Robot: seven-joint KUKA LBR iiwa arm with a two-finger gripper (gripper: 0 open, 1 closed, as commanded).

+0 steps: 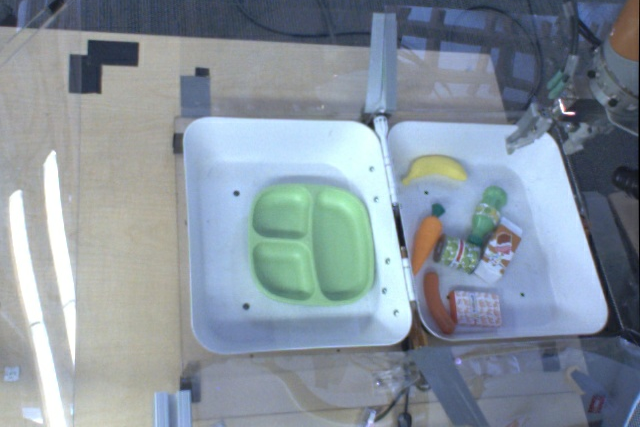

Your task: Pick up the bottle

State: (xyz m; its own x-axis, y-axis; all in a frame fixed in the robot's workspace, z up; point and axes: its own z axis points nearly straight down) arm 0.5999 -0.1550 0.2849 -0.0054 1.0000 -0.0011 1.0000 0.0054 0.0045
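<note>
The bottle (488, 213) is lying in the right bin (560, 245), crowded: a can (459, 254) and a small carton (499, 251) are touching its lower end, and a carrot (427, 242) is sitting just beside. A descent slightly off is likely catching those neighbours instead, or nudging the bottle so it rolls away. The gripper (530, 129) is hovering over the bin's far right corner, above and right of the bottle, holding nothing; I cannot tell how it is set.

Beside the gripper (545, 125), smooth white plastic is seen in the near bin (560, 205); its bottle (487, 214) is glossy green plastic. Farther off, a matt green plastic tray (312, 243) and pale wood bench (100, 215) are seen.
</note>
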